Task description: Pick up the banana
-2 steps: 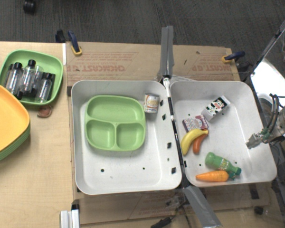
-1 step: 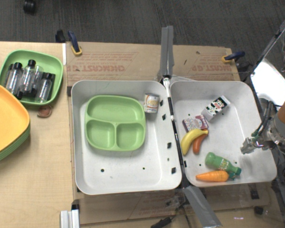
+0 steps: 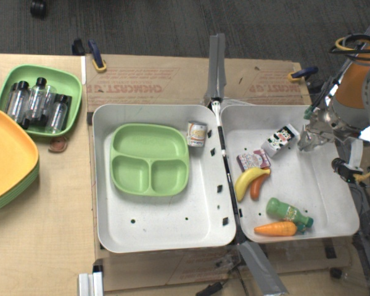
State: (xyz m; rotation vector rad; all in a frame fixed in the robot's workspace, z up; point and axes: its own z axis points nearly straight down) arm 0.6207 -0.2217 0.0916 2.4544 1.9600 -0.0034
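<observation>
Fingers [image 3: 308, 142] of the grey arm [image 3: 351, 97] hang at the right of the frame, over the upper right part of the right-hand bin [image 3: 333, 184]; whether they stand apart or together cannot be told from this view. Nothing shows between them.

Right-hand bin, contents:
- banana [image 3: 249, 182] — yellow, curved, lying near the bin's left wall, left of and below the fingers, well apart from them.
- red-orange sausage-shaped piece [image 3: 256, 189], touching the banana's lower right side.
- pink packet [image 3: 253, 160], just above the banana.
- small black-and-white carton [image 3: 279, 139], upper middle of the bin, just left of the fingers.
- green bottle [image 3: 287, 213], lying on its side in the lower part of the bin.
- orange carrot [image 3: 275, 229], just below the bottle, near the lower rim.

Left-hand bin [image 3: 154, 227], contents:
- green divided plate [image 3: 150, 159], three compartments, in the upper half.
- small can [image 3: 197, 134], at the plate's upper right corner, close to the wall between the bins.

Desk [image 3: 43, 239], left of the frame:
- green square tray [image 3: 69, 82] holding several small dark-capped bottles [image 3: 37, 103], upper left.
- stack of orange plates [image 3: 9, 159] at the left edge, below the tray.

Cardboard sheet [image 3: 148, 82] under the bins, with clamps at its upper edge.
</observation>
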